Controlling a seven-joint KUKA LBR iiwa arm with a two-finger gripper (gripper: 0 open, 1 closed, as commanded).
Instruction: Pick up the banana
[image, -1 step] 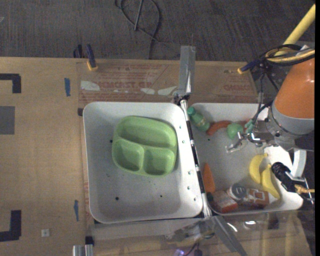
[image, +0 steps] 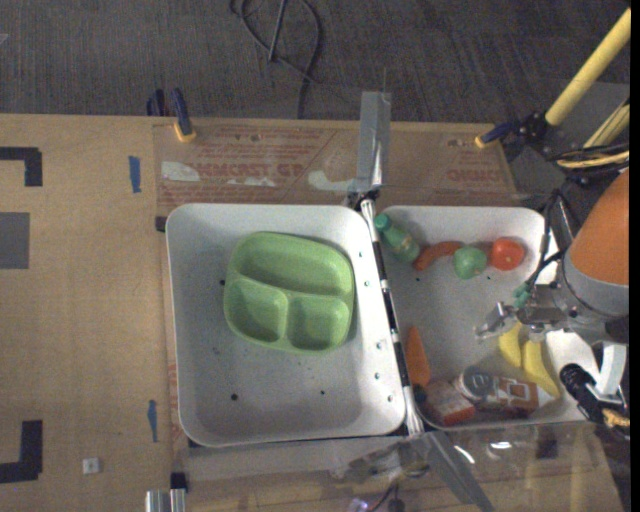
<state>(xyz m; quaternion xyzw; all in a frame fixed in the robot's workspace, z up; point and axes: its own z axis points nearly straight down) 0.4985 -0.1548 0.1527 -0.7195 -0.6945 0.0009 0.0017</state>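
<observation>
The yellow banana (image: 533, 364) lies in the right bin (image: 450, 300), near its right front corner, partly under the arm's wrist. My gripper (image: 513, 318) hangs right over the banana's far end, at the end of the grey arm with the orange band (image: 608, 238). From above I cannot see whether it touches the fruit. Part of the banana is hidden by the gripper body.
Along the right bin's back wall sit a green bottle (image: 398, 240), an orange-red piece (image: 438, 254), a green pepper (image: 468, 262) and a red tomato (image: 507, 254). An orange carrot (image: 417, 357) and a printed packet (image: 486, 393) lie at the front. The left bin holds a green divided plate (image: 290, 292).
</observation>
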